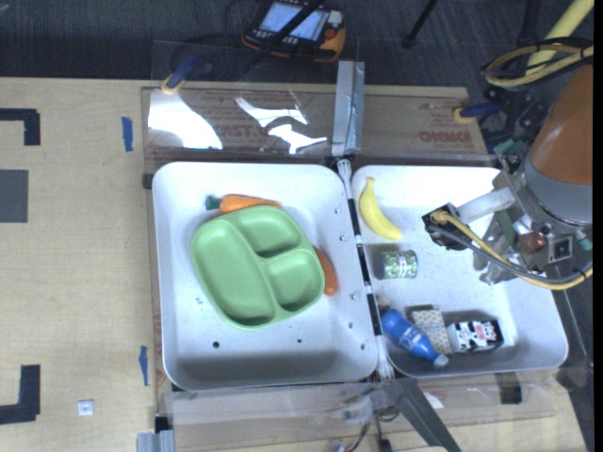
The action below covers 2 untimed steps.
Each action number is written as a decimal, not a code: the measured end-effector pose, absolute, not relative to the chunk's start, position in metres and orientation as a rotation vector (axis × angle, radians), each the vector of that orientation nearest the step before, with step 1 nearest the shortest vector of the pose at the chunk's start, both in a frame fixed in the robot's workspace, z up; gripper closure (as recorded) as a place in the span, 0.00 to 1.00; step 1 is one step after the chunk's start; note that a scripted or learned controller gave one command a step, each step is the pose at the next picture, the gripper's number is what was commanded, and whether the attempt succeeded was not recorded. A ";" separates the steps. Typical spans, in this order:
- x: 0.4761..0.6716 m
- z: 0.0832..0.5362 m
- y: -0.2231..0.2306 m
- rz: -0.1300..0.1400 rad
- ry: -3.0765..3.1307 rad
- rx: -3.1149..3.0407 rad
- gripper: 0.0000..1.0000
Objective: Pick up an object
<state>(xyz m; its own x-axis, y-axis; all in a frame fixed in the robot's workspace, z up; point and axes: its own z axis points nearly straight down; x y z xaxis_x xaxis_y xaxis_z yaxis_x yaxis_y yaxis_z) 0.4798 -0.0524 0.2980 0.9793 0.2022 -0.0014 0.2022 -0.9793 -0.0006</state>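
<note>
Beside the banana (377, 213), a can (399, 265).

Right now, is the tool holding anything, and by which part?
No hold is visible. The tool hangs over the right bin; banana, can and blue bottle lie apart from it.

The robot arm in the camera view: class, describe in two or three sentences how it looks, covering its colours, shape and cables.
The arm has a rounded grey body with a broad orange band above the wrist. Below it, the gripper is a cluster of silvery metal and dark parts. A yellow cable curves across the gripper.
</note>
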 end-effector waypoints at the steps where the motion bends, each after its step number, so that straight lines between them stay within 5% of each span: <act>1: 0.525 0.266 -0.015 0.000 -0.313 -3.126 1.00; 2: 0.586 0.294 -0.049 0.000 -0.314 -3.125 1.00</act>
